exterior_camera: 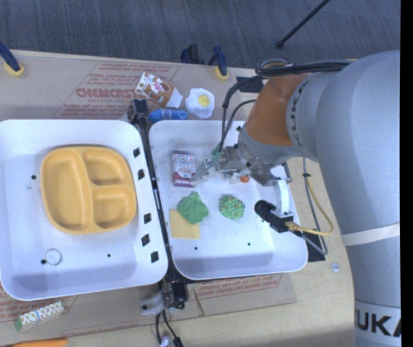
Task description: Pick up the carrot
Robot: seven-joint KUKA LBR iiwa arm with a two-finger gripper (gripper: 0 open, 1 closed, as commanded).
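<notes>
gripper mid right bin, grip state unclear | carrot just beside it | left bin's front floor open

Even, diffuse overhead light falls across the two white bins — bright but not blown out, their rims catching a mild sheen. Shadows are soft and short: a faint grey one lies under the arm along the right bin's floor. The grey carpet at the top sits dimmer. Focus is fair at centre; small print on the cardboard reads fuzzy — the frame is low-resolution, slightly grainy.
</notes>
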